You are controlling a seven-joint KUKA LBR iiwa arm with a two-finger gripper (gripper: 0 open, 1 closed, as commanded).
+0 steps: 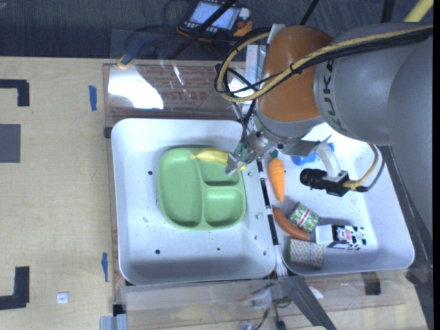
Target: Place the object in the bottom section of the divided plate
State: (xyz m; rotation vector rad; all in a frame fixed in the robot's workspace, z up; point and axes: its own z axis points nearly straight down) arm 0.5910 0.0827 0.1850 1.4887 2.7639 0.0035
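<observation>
— What is the setup standing on?

— A pale wooden bench (pixel 55 184) with black tape marks and a few blue tape strips. Dark floor (pixel 62 12) lies beyond it, and a handheld controller (pixel 210 17) with a lit screen sits at the far edge.

— How many things do you count?

— Two white bins side by side. The left bin (pixel 137 253) holds one green divided plate (pixel 182 184) with three compartments: a large one on the left and two smaller ones on the right. One yellow banana (pixel 208 157) is on it. The right bin (pixel 385 249) holds one orange carrot (pixel 276 179), one reddish sausage (pixel 287 224), one small green can (pixel 304 217), one grey patterned piece (pixel 306 253) and one white box (pixel 347 235).

— And the arm?

— One grey arm (pixel 371 81) reaches in from the right, and its gripper (pixel 236 163) is low over the plate's upper right corner.

— Where is the banana against it?

— It lies along the plate's far rim, by the upper right compartment. Its right end meets the gripper's tip. I cannot tell whether the jaws are spread, closed or clamped on it, because the wrist hides them.
</observation>
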